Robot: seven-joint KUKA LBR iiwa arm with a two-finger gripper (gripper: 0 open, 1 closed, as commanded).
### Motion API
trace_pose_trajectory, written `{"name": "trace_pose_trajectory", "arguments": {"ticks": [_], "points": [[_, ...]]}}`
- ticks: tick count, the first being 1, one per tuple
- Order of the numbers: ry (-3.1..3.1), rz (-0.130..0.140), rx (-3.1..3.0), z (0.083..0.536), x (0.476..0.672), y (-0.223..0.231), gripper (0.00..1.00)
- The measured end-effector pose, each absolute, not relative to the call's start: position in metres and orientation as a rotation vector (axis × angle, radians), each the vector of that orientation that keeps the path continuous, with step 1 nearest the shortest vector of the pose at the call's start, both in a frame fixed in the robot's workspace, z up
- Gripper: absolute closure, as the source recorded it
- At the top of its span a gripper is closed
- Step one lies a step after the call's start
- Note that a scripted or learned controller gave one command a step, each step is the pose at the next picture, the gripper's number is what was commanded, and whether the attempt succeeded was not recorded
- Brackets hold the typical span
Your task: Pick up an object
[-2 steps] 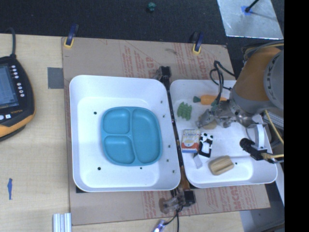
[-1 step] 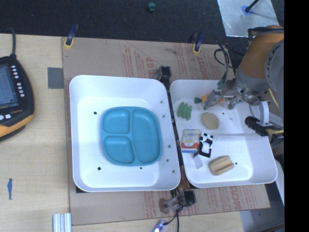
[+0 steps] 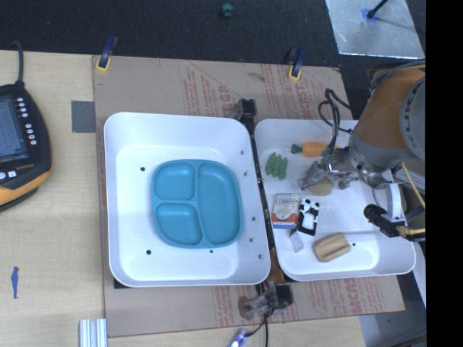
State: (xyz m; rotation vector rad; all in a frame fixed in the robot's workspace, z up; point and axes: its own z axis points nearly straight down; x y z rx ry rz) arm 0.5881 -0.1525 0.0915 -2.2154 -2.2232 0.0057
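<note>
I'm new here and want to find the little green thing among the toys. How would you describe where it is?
Look in the right white bin, near its upper left corner. The green leafy toy lies there, left of the orange carrot and above the small printed card. It is the only wholly green piece.

Left bin (image 3: pixel 116 194): blue divided plate (image 3: pixel 196 202) fills centre, bare margin around it. Right bin (image 3: pixel 405 255): crowded left half with green piece (image 3: pixel 276 165), carrot (image 3: pixel 313 149), card (image 3: pixel 285 211), black-white toy (image 3: pixel 309 216), tan block (image 3: pixel 331 247); arm (image 3: pixel 387 125) over right side.

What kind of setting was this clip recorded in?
Probably a robotics lab bench: two white bins on clamped cardboard, a teach pendant at left, and toy items under the claw.
</note>
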Motion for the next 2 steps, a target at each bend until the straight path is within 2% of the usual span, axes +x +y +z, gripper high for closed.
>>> {"name": "trace_pose_trajectory", "arguments": {"ticks": [1, 2], "points": [[-2.224, 0.008, -2.214, 0.102, 0.588, -0.154, 1.00], [-2.228, -0.002, -2.213, 0.193, 0.619, -0.054, 1.00]]}}
